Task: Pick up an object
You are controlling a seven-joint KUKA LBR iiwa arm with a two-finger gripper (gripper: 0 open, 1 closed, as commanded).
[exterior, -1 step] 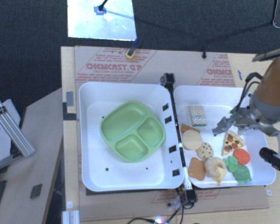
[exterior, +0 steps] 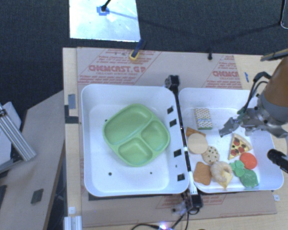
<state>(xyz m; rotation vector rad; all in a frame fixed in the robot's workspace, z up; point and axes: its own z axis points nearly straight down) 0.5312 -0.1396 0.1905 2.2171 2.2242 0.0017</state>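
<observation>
**Arm Poised Over the Toy-Food Bin**

Dark carpet surrounded a wooden bench (exterior: pixel 149 63) that carried two white bins side by side. One green divided plate (exterior: pixel 136 134) lay in the left bin (exterior: pixel 93 176). The right bin (exterior: pixel 221 97) held eight toy foods: a patterned block (exterior: pixel 203 118), a round cracker (exterior: pixel 198 143), a speckled cookie (exterior: pixel 211 154), a brown piece (exterior: pixel 202 173), a pale pastry (exterior: pixel 222 172), one pizza slice (exterior: pixel 239 146), a red piece (exterior: pixel 248 160) and green leaves (exterior: pixel 246 175). From the right edge of the frame, the gripper (exterior: pixel 229 127) hung above the bin; whether its fingers were open or closed could not be told. The pizza slice lay just below and right of its tip, the patterned block to its left. Nothing covered the slice.
</observation>
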